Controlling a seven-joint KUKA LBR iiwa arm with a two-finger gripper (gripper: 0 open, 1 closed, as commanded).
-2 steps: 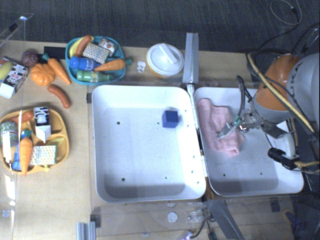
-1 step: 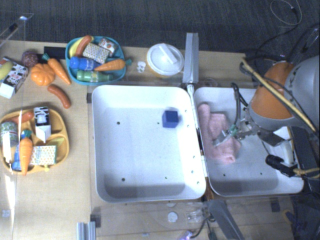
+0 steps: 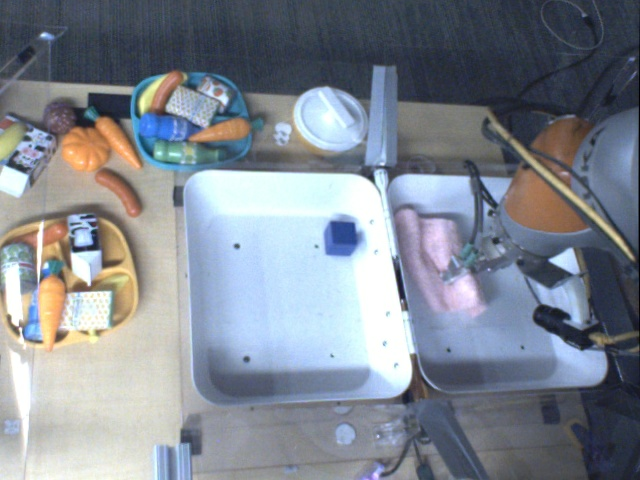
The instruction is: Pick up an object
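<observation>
The hand [image 3: 468, 259] sits low on the soft pink folded cloth [image 3: 437, 261], right of centre, seemingly grasping; its grip state I cannot tell.

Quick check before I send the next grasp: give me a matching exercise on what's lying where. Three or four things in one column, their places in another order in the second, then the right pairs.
Things
1. blue cube
2. pink cloth
3. gripper
4. white lidded bowl

Places
A. on the bench beyond the bins, near the divider
B. in the right bin, along its left side
C. in the left bin, upper right part
D. low over the right bin, at the cloth's right edge

Pairs: 1-C, 2-B, 3-D, 4-A
</observation>
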